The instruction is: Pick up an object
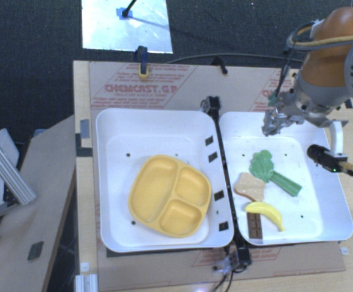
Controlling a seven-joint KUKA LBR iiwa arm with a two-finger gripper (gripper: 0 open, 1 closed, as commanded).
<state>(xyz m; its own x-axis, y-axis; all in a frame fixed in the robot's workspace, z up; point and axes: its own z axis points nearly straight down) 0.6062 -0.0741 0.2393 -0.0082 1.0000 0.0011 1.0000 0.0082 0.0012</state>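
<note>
The gripper (272,126) is seen above the right bin's (335,224) far edge; its state cannot be told; bare floor is left before the broccoli (263,165).

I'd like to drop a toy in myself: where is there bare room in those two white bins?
Right bin: bare floor behind the green toy broccoli, under the claw. Crowded near its front-left. Left bin: a strip around the yellow divided plate.

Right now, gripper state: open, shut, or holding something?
Gripper: cannot be told from this view; it hangs above the right bin's far edge, nothing seen in it.
</note>
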